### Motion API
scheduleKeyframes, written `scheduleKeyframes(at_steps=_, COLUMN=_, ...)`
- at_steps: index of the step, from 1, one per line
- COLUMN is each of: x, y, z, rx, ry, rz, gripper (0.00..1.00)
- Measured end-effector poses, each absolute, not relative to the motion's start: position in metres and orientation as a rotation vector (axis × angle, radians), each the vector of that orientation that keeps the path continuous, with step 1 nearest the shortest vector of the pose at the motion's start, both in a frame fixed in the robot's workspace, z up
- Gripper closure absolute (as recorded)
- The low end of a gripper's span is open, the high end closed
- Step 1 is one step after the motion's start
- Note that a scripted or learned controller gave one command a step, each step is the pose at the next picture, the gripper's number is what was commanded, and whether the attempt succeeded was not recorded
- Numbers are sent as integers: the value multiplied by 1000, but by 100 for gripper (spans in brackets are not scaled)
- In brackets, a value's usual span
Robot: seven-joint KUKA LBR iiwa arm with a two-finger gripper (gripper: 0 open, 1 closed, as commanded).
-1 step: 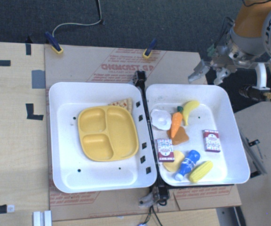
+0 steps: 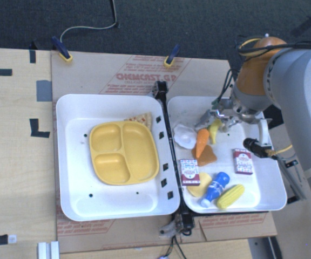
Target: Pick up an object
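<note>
Objects for picking lie in the right bin (image 2: 274,198), and the hand (image 2: 216,122) is down among them at that bin's upper middle. Whether it is apart or together I cannot tell; its metal parts are crowded against a small yellow piece (image 2: 214,131). Just beside that, touching or nearly so, an orange carrot (image 2: 202,143) stands tilted, with an orange wedge (image 2: 208,156) at its lower end. Left of the carrot sits a white crumpled item (image 2: 185,136). Further out, a small red and white box (image 2: 243,161) lies toward the bin's right side, and a second such box (image 2: 189,171) lies near the bin's left wall, partly over a pale yellow disc (image 2: 198,186). A blue bottle (image 2: 215,188) and a yellow corn cob (image 2: 229,196) lie side by side at the lower edge. The left bin (image 2: 69,161) holds a yellow divided plate (image 2: 124,152), with a tan patterned thing (image 2: 143,118) peeping out behind it. Both bins rest on cardboard on the bench (image 2: 9,161).
</note>
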State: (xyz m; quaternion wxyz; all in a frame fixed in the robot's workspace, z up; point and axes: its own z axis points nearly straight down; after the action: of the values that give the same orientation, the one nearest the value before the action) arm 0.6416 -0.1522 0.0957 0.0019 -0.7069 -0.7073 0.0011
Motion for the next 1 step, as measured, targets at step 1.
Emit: scheduleKeyframes(at_steps=1, x=643, y=-152, z=107, rx=-2220, ry=-2223, rz=1, gripper=100)
